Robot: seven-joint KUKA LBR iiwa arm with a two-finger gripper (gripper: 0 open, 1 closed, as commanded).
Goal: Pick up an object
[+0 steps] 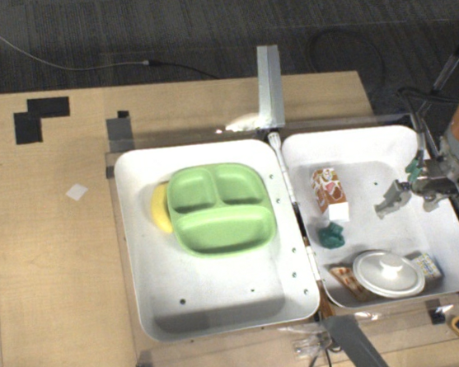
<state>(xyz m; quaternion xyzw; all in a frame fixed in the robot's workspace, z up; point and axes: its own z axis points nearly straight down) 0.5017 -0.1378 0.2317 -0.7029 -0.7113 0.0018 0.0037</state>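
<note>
We judge the pick barely begun: our grey two-finger gripper (405, 196) hovers with fingers apart and nothing between them over the right white bin (375, 148), where the small patterned packet (328, 189) and teal lump (331, 236) lie untouched.

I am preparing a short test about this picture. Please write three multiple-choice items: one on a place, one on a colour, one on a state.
1. Where is the divided plate?
A. left bin
B. right bin
C. on the bench outside the bins

2. What colour is the divided plate?
A. red
B. green
C. blue

3. What is between the fingers of the gripper?
A. the small teal object
B. the white bowl
C. nothing

Answers:
1 A: it lies in the left bin, over a yellow object.
2 B: it is light green.
3 C: the gripper is above bare floor of the right bin, apart from the small teal object and the white bowl.
</note>
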